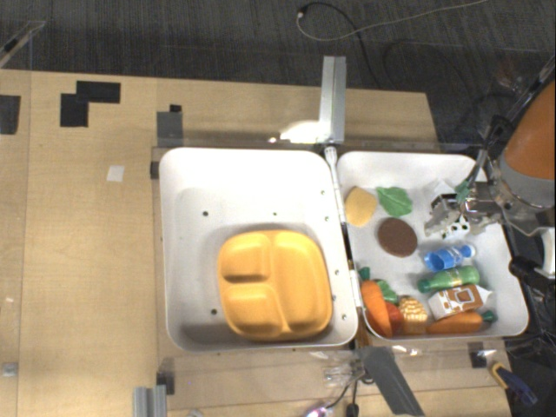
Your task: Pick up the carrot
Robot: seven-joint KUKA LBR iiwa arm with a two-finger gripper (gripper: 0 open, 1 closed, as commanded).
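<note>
A long orange carrot (454, 323) with a green end lies along the front wall of the right bin (512, 259). A thicker orange vegetable (377, 309) with a green top lies in that bin's front left corner, and it also looks like a carrot. My gripper (449, 215) hangs over the back right part of the same bin, well behind both orange pieces and above a blue bottle (447, 256). Nothing shows held in it.
The right bin also holds a yellow lemon-like piece (360, 205), a green leaf (394, 200), a brown disc (398, 236), a green bottle (449, 278), a small carton (458, 299) and a corn cob (413, 307). A yellow divided tray (274, 282) sits in the left bin (200, 189).
</note>
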